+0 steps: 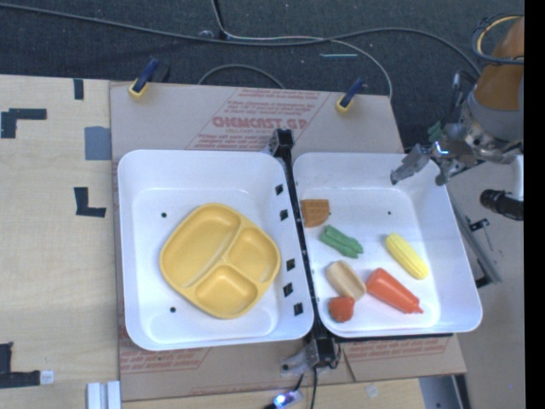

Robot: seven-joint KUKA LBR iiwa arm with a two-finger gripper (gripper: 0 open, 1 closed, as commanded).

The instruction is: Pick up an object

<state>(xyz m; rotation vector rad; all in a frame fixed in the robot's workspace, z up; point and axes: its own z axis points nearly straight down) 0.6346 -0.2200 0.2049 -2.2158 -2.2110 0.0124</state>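
The right bin (443,228) holds several toy foods: a brown toast piece (315,212), a green pea pod (341,241), a yellow corn cob (407,256), an orange carrot (393,290), a tan bun (345,279) and a small red piece (341,309). My gripper (422,172) hangs over that bin's far right corner, well above the foods and apart from them. Its two fingers stand spread, open, with nothing between them. The corn cob is the nearest food, toward the front of the bin from the gripper.
The left bin (140,228) holds a yellow divided plate (221,260). A black clip strip (294,228) runs between the two bins. Cardboard (255,118) lies under both, held by yellow-and-blue clamps (143,79) at the back. Cables cross the dark floor behind.
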